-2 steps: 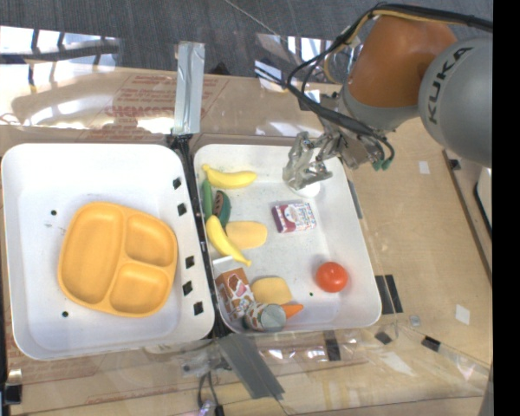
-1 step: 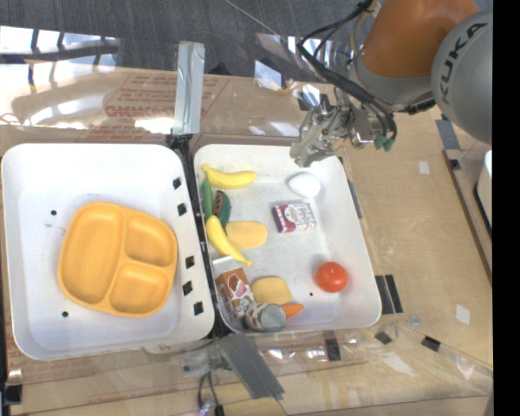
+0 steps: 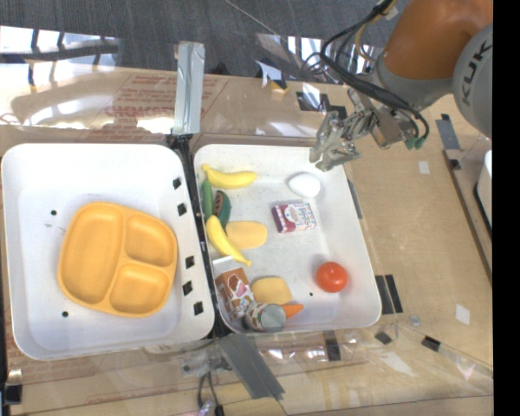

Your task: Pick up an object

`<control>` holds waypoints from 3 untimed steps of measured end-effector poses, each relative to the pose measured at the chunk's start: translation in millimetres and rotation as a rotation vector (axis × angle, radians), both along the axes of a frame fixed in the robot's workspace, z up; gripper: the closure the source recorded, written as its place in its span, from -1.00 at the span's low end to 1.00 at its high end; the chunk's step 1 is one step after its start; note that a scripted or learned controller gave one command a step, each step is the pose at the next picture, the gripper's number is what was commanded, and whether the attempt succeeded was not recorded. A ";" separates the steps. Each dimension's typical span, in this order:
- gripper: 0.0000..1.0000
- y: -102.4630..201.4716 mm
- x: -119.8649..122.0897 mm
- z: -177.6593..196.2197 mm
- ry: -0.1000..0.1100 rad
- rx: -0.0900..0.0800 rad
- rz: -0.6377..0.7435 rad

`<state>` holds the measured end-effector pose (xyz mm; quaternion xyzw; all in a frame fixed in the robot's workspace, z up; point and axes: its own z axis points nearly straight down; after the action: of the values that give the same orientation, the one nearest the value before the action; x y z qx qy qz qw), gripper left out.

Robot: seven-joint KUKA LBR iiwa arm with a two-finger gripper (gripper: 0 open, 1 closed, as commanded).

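Right bin [image 3: 361, 258] centre bare between milk carton [image 3: 293, 217] and tomato [image 3: 332, 276]; left edge crowded with bananas [image 3: 227, 178], packets [image 3: 234, 291].

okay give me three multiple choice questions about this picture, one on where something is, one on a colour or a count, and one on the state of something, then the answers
1. Where does the yellow divided tray lie?
A. in the left bin
B. in the right bin
C. on the bench outside both bins

2. How many bananas are in the right bin?
A. none
B. two
C. five

3. How does the gripper stand to the bin's things?
A. above the right bin's far right corner, nothing between its fingers
B. gripping the tomato
C. resting on the tray

Answers:
1. A, the tray sits inside the left bin.
2. B, one banana lies near the far edge and a second banana below it.
3. A, it hangs near the white round object, and the tomato lies apart.
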<state>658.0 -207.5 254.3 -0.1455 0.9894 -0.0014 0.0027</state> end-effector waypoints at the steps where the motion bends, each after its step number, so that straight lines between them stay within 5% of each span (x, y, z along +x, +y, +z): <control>1: 1.00 45.6 -1.0 -76.1 0.008 0.004 -0.182; 2: 1.00 6.5 -29.9 -94.8 0.006 0.002 0.126; 3: 1.00 19.8 0.7 -83.1 0.001 0.000 0.119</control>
<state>658.6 -187.7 171.2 -0.2043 0.9789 -0.0010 0.0025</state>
